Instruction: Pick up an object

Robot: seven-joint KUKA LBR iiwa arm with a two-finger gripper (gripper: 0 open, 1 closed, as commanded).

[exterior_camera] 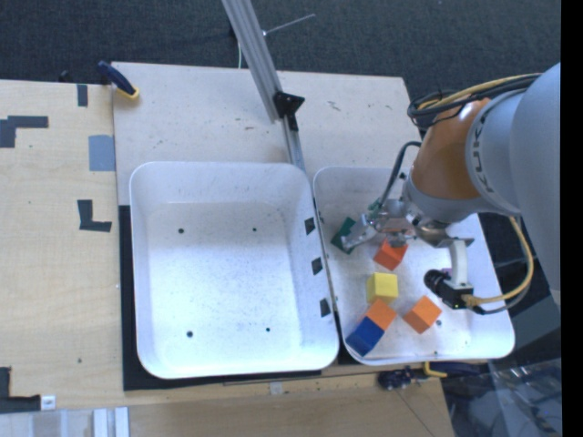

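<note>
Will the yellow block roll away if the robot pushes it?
Probably not. The yellow block looks like a cube with flat faces, so it would likely slide on the right bin, not roll. It looks small and stiff, probably light, and might bump the orange block just beside it.

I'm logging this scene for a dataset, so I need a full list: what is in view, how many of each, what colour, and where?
Bins: 2, white, side by side on the bench, left bin and right bin.
Green block: 1, upper left of the right bin.
Orange blocks: 3, in the right bin, one by the gripper, one at lower middle, one at lower right.
Yellow block: 1, middle of the right bin.
Blue block: 1, near edge of the right bin.
Metal rail: 1, grey, slanting above the bins.
Arm: 1, grey with orange band, from the right.
Gripper: 1, over the right bin.
</note>
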